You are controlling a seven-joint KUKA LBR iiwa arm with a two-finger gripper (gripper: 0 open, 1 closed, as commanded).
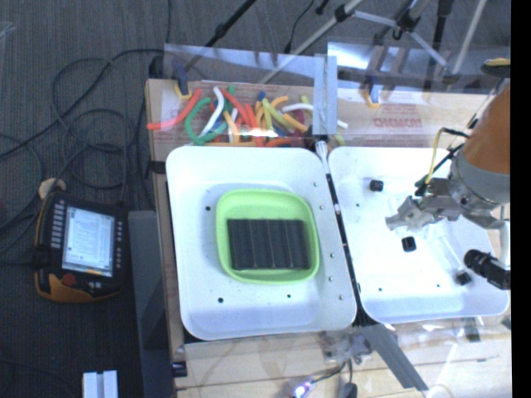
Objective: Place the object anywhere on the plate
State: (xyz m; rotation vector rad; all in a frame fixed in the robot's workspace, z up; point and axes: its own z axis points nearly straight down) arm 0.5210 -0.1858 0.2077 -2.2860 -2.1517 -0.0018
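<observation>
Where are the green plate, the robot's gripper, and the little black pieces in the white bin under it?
green plate point(224, 222): camera view, its left rim.
gripper point(406, 215): camera view, the tip of its fingers.
small black object point(408, 243): camera view, its middle.
second black object point(376, 185): camera view, its middle.

Plate point(224, 222) lime green, dark ribbed slab point(268, 245) inside; bins point(191, 181) white; small black object point(408, 243); arm point(498, 139) orange band.

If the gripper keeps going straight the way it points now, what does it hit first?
Likely the small black object just below the gripper, or the right bin's floor beside it. It seems to point down and left; depth is hard to judge from this slanted view.
</observation>
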